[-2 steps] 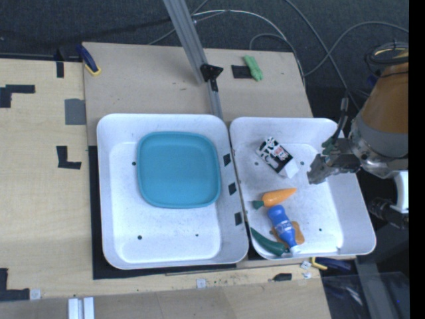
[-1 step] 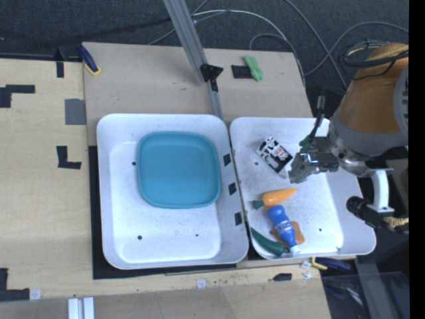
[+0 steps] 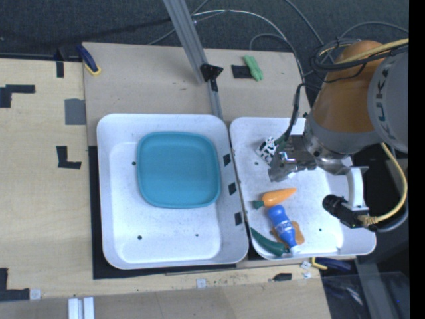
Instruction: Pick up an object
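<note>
From above and at a slant, the camera view takes in two shallow white bins set side by side on a tan bench. The left bin (image 3: 119, 244) fills the middle of the frame and carries a square teal plate (image 3: 178, 169) with rounded corners, lying flat in its upper half. The right bin (image 3: 332, 241) sits just beside it, and the grey arm (image 3: 392, 92) with its orange band (image 3: 345, 92) comes in from the right edge and reaches down over the bin's upper part. The gripper (image 3: 279, 169) hangs low over the bin floor near the centre of the right bin; whether it is spread or pressed together I cannot tell from this angle, and nothing is visibly caught in it. Just left of and above the gripper lies a small black-and-white die-like block (image 3: 267, 147). Below the gripper, apart from it, rests an orange toy carrot (image 3: 279, 196), lying roughly crosswise. Just beneath the carrot is a blue bottle-shaped toy (image 3: 281, 224), angled toward the lower right, and a dark green curved piece (image 3: 265, 244) lies against the bin's lower left corner beside it. At the top of the frame a grey metal pole (image 3: 189, 35) slants down toward the bins, and a small green object (image 3: 253, 68) lies on the bench to its right.
</note>
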`<state>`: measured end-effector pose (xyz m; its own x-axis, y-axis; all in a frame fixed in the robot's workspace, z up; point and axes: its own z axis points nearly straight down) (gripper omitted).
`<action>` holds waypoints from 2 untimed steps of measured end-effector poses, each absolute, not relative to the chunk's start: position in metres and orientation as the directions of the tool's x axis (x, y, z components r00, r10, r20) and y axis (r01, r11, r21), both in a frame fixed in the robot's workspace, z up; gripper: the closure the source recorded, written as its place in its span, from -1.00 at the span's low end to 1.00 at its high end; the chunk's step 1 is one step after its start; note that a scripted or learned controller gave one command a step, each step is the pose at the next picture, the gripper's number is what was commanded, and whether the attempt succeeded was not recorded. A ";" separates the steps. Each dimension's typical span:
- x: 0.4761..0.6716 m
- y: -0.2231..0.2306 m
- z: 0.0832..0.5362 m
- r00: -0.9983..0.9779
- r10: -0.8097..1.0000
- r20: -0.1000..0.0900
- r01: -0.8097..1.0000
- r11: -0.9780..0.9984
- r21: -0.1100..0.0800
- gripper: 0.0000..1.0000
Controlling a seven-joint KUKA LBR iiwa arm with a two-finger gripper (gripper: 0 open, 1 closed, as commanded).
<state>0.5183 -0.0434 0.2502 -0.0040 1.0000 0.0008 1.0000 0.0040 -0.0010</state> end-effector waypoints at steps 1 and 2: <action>0.515 0.002 0.236 -0.003 1.000 0.000 1.000 0.003 -0.002 1.00; 0.521 0.045 0.232 -0.004 1.000 0.001 1.000 0.004 -0.001 1.00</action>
